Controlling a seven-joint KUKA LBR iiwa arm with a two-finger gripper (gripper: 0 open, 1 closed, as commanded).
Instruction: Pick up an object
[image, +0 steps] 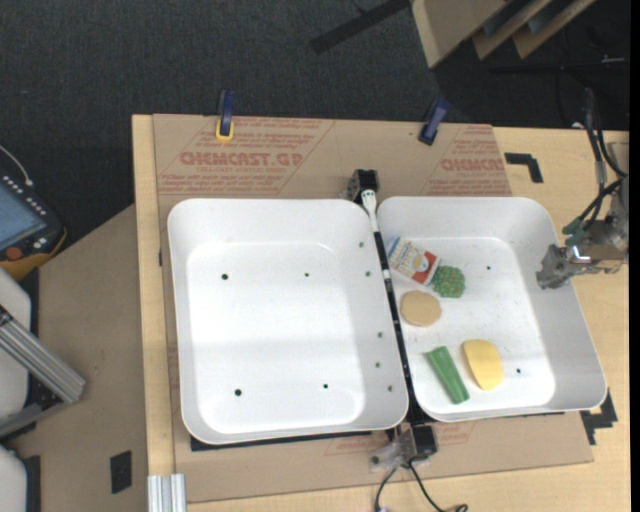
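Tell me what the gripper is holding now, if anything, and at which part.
Nothing is held. The gripper is at the right bin's right rim, apart from the items lying in that bin; nothing shows between its fingers.

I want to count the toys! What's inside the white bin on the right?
Inside the right white bin lie a red-and-white packet, a green bumpy ball, a tan round disc, a green stick and a yellow lump. Nothing looks covered.

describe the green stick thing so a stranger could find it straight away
Look in the right-hand white bin, at its front edge nearest the camera. The green stick lies there, just left of the yellow lump and below the tan disc. It is the one long, narrow piece; the other green item is a round bumpy clump.
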